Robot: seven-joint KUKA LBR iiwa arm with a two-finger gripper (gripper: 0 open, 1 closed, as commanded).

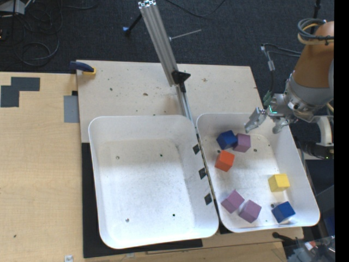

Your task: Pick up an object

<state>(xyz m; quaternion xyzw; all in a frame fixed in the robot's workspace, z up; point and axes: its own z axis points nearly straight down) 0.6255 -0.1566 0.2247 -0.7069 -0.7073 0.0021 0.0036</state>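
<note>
Arm: grey with an orange band (pixel 317 37), it reaches in from the right above the upper right corner of the right bin.
Pincer (pixel 267 123): spread wide and holding nothing, its two fingers splayed apart over the top rim of the right bin, one finger (pixel 254 120) pointing toward the bin's upper middle.
Right bin (pixel 305 171): shallow and white; it holds seven cubes.
Upper group: a blue cube (pixel 226 140) touches a purple cube (pixel 242 142) on its right; an orange cube (pixel 224 160) sits just below them.
Right side: a yellow cube (pixel 279 182) lies apart from the others, near the right wall.
Lower group: two purple cubes, one (pixel 233 200) just beside the other (pixel 250 210), and a second blue cube (pixel 283 212) in the lower right corner.
Nearest to the pincer: the upper blue and purple pair, below and left of the fingers, not touched.
Left bin (pixel 103 146): shallow and white, showing small dark specks on its floor.
Between the bins: their rims meet, with small black tabs (pixel 202 173) along the seam.
Surface (pixel 125 89): a pale board behind the bins, carrying a slanted aluminium post (pixel 161 37).
</note>
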